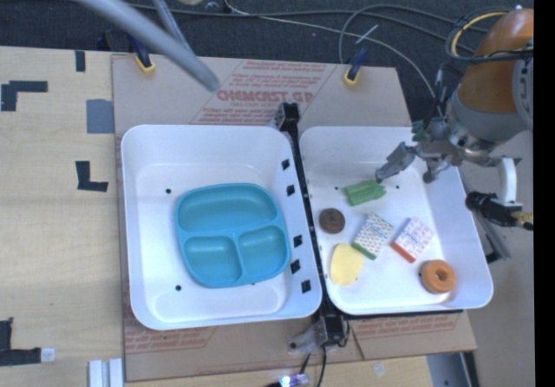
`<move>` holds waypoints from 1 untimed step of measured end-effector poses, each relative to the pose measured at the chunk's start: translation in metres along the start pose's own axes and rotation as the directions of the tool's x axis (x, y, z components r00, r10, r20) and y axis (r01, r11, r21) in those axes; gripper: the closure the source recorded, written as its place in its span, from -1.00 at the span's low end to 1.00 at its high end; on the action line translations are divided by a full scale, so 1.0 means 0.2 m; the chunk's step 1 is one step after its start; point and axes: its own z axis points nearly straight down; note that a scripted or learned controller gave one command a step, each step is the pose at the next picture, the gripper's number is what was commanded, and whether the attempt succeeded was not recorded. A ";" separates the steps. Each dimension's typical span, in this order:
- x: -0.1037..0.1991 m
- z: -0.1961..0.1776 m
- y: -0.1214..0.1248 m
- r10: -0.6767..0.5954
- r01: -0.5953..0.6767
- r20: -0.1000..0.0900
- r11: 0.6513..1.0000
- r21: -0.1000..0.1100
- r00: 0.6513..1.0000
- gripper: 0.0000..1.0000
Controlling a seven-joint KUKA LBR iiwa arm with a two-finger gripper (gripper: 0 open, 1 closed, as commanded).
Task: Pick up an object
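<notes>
One ring-shaped doughnut (438, 277), flat green block (364, 193)

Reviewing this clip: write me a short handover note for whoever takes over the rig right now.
Gripper: open, holding nothing, poised over the right bin near its far edge, just above the green block.
Right bin contents: green block, brown disc, yellow piece, checkered packet, red-and-white packet, orange ring.
Left bin: blue divided plate.
Done: nothing lifted yet.
Left: close on one object, probably the green block, and raise it.
</notes>
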 end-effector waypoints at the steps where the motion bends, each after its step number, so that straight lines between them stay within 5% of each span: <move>1: 0.00 -0.04 0.02 -0.004 0.004 0.002 1.000 -0.014 1.000 -1.00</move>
